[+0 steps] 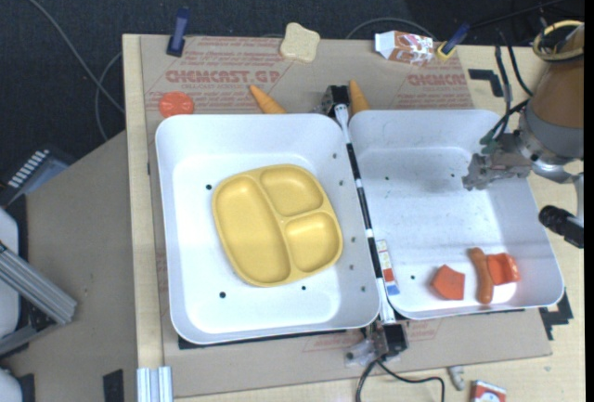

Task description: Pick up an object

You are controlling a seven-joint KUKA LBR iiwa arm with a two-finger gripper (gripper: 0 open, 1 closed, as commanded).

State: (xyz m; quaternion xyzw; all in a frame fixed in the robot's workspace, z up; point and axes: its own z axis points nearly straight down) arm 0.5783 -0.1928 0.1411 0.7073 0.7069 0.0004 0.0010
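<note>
Three small items lie in the near right corner of the right bin (pixel 427 205): an orange block (pixel 449 282), a brown sausage-shaped piece (pixel 482 274) and a red-orange piece (pixel 503 268) touching it. My gripper (pixel 486 168) hangs over the right bin's far right part, well above and behind those items. A yellow three-compartment plate (pixel 276 223) rests in the left bin (pixel 186 205).
Loose things lie on the cardboard behind the bins: a bread slice (pixel 299 41), two carrots (pixel 266 99), a red cap (pixel 174 103), a blue clip (pixel 177 32) and a small carton (pixel 405 46). Cables run along the right side.
</note>
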